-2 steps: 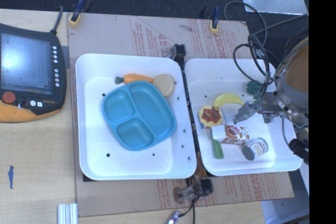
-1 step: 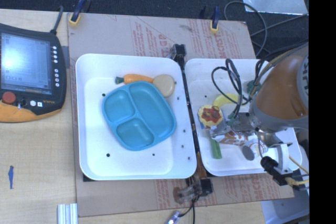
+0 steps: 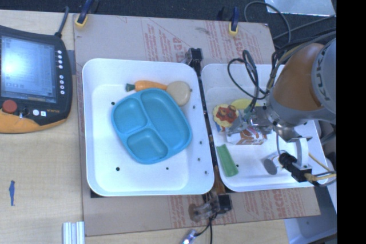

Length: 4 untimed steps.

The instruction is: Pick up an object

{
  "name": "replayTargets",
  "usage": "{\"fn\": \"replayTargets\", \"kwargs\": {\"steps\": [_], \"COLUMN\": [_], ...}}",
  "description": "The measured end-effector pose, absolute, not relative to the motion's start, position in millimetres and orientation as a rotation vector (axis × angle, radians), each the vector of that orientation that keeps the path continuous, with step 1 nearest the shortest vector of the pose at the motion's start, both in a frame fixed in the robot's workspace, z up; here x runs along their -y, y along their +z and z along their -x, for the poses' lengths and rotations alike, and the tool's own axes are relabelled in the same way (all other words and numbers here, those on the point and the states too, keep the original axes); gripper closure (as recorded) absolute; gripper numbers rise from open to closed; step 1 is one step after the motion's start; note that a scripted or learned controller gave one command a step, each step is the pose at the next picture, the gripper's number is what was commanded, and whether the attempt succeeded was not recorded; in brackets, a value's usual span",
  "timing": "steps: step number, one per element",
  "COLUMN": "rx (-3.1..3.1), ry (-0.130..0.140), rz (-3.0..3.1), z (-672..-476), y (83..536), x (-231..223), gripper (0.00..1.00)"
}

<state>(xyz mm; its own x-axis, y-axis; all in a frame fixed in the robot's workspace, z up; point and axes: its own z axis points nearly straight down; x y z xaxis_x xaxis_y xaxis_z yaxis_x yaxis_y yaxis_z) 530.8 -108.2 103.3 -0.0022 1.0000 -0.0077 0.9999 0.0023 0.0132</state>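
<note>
The arm (image 3: 303, 86) reached in from the right over the right-hand bin (image 3: 297, 180), its orange band and grey wrist covering much of that bin's far side. The pincer (image 3: 247, 122) sat low among a small heap of things near the bin's left wall, and whether it was wide, narrow or closed on anything could not be told, since the wrist and the clutter hid its tips.

The heap just beside the pincer was a round yellow piece with a red patch on top (image 3: 226, 114), and next to it a crumpled packet (image 3: 250, 135) in white, red and brown. Which of these the pincer touched was not clear. Nearer the front of the same bin lay a flat green block (image 3: 226, 160), tilted and close to the left wall, and a small grey oval piece (image 3: 269, 166) further right, apart from the heap.

The left-hand bin (image 3: 97, 123) held a light blue plate with three sections (image 3: 151, 124), lying at a slant. Behind it, touching its far edge, were an orange carrot (image 3: 148, 86) with a dark stem end and a pale beige round piece (image 3: 178, 92).

On the desk (image 3: 34, 180) to the left rested a control tablet (image 3: 31, 86) with a lit screen
</note>
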Motion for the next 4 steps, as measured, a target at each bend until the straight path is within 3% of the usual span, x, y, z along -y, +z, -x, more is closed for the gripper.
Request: {"fn": "replayTargets", "kwargs": {"steps": [1,2,3,4], "rx": [-2.225,-2.226,-2.233,-2.221], "ry": [0.0,-0.002,0.014,0.006], "rz": [-2.215,-2.218,-2.215,-2.208], "z": [-653.7,-656.6,-658.6,-659.7], "y": [104,139,113,97], "x": [137,160,189,105], "gripper": [0.0,0.0,0.0,0.0]}}
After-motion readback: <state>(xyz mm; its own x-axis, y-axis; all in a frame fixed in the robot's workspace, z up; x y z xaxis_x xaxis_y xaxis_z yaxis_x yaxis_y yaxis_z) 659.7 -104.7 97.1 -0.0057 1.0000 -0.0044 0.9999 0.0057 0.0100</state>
